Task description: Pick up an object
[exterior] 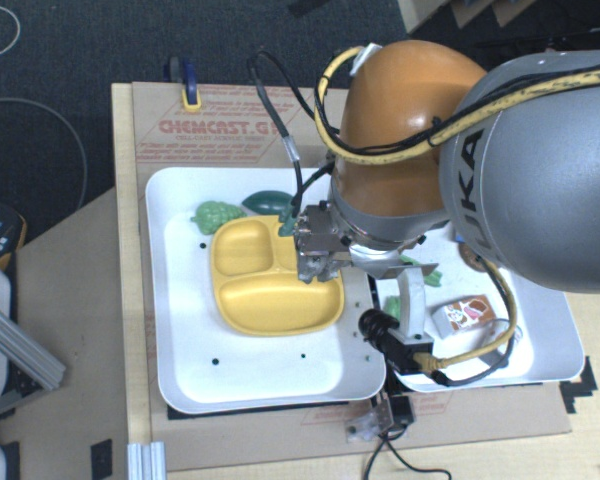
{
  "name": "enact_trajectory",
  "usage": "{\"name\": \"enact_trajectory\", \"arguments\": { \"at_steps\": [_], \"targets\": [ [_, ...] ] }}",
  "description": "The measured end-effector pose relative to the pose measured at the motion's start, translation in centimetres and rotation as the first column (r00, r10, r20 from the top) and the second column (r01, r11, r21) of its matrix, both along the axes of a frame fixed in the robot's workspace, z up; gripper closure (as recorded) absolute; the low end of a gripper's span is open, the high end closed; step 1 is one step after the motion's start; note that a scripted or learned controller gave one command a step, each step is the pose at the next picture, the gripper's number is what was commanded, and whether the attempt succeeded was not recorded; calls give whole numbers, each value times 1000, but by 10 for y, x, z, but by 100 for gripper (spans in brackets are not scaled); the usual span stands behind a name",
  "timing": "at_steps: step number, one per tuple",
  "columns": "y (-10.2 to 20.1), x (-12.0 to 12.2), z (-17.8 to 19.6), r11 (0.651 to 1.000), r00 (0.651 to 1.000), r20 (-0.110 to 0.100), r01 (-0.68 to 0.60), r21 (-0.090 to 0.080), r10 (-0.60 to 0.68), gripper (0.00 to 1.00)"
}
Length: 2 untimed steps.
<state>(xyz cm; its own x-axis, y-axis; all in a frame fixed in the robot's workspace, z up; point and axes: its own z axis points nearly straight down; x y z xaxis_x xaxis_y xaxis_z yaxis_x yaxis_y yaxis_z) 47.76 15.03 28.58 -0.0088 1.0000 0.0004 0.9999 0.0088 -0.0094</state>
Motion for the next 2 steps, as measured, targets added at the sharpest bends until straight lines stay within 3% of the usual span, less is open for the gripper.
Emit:
{"name": "enact_trajectory", "arguments": {
  "at_steps": [1, 2],
  "targets": [
    [-43, 10, -117, 1000, 1000, -3, 15, -5, -15, 100],
    [39, 50, -55, 1000, 1000, 19, 1, 3, -1, 100]
  ]
}}
